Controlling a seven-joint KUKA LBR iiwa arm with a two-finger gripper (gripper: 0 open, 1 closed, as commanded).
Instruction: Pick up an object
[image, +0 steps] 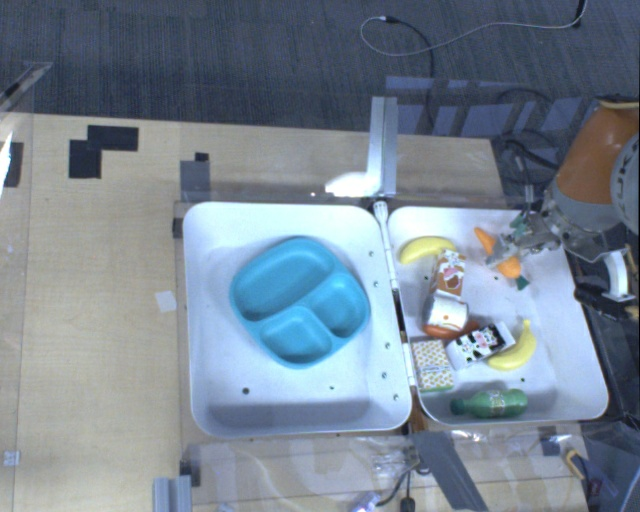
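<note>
The right bin (592, 392) holds several small items. A yellow banana (425, 248) lies at its back left, with a small printed bottle (450, 272) and a white and orange box (446, 316) just below it. Nearer the front lie a black and white box (475, 343), a second banana (516, 348), a checkered packet (432, 364) and a green cucumber (490, 403). My gripper (525, 236) hangs over the bin's back right corner, just right of an orange piece (485, 240) and above another orange piece (510, 267) and a small teal bit (522, 283).
The left bin (210, 260) holds a blue divided plate (300, 300). A metal post (384, 150) rises behind the wall between the bins. Cables and dark frame parts crowd the back right, where the arm (600, 160) comes in.
</note>
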